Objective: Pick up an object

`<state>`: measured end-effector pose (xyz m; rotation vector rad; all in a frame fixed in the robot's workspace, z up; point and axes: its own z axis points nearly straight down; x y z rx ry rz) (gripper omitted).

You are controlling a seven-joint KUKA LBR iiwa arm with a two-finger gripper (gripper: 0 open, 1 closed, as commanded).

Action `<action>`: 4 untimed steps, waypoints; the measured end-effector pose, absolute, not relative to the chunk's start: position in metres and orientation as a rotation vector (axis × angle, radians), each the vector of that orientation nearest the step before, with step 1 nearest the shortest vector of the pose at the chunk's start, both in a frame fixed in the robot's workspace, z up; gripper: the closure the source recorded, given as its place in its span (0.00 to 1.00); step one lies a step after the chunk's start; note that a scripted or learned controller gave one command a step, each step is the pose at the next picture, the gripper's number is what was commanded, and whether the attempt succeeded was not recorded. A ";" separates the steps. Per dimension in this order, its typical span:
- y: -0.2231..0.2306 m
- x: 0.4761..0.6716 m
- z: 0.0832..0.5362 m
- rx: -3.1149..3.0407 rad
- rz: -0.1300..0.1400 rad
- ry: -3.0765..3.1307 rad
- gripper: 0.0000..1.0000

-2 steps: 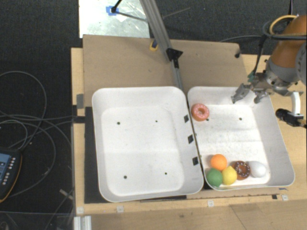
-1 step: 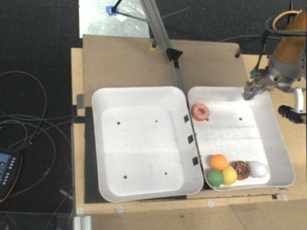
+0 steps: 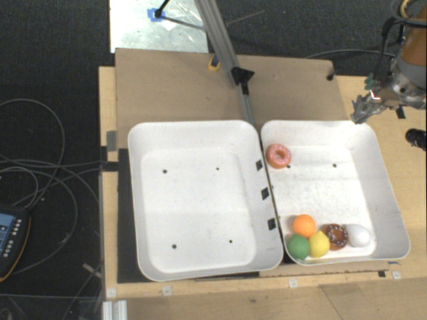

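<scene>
Crowded at lower right, the lime [image 3: 298, 247], lemon [image 3: 319, 244], orange [image 3: 304, 225] and chocolate donut [image 3: 335, 236] risked a fumbled grab; the gripper [image 3: 363, 109] hovered upper right, grip state unclear.

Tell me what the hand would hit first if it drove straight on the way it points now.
Probably the right bin's far right rim: the hand points down and left just above it. Depth is unclear, so it may clear the rim and meet the bin floor.
</scene>
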<state>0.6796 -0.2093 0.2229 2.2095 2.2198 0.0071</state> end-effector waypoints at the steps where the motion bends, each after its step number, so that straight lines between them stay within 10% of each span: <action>1: -0.209 0.681 0.206 2.213 0.001 2.226 1.00; 4: -0.056 0.619 0.217 2.212 0.002 2.235 1.00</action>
